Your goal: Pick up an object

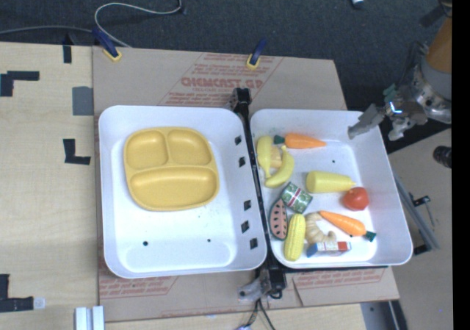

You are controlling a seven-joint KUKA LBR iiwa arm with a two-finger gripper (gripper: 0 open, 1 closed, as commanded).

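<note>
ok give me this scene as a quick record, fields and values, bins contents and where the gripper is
left bin: yellow divided plate
right bin: two carrots, banana, tomato, corn cob, watermelon slice, small can, yellow piece
gripper: above the right bin's far right corner, nothing seen between its fingers
finger state: cannot tell
pick: not yet done

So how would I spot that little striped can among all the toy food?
Look in the right bin, the one crowded with toys. Near its middle, just below the banana and left of the red tomato, lies the small can. It alone has green and white stripes.
</note>
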